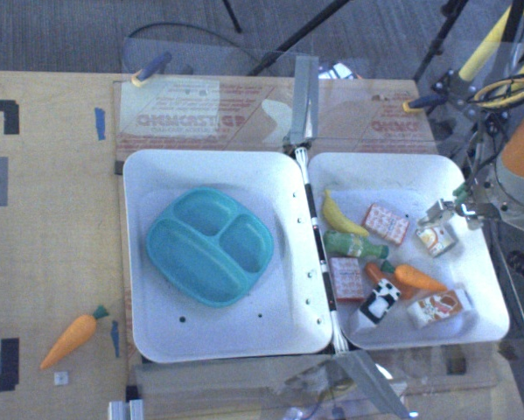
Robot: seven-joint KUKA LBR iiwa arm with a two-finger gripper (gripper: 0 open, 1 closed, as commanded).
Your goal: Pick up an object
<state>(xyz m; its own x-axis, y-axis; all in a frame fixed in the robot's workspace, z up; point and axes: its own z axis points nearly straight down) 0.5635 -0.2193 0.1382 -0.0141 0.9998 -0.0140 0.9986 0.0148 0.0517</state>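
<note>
Over in the right bin (419,166) lie a banana (340,216), green bottle (353,246), carrot (416,278) and cartons; a teal plate (211,246) fills the left bin (148,173). Gripper (445,210) hovers at the right rim, its grip impossible to judge.

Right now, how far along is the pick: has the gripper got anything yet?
Nothing looks picked yet. The two-finger gripper sits over the right white bin's far side, near a small white carton, with nothing visibly between its fingers. The yellow banana, green bottle and orange carrot lie in that bin. Grasping and lifting remain.
</note>
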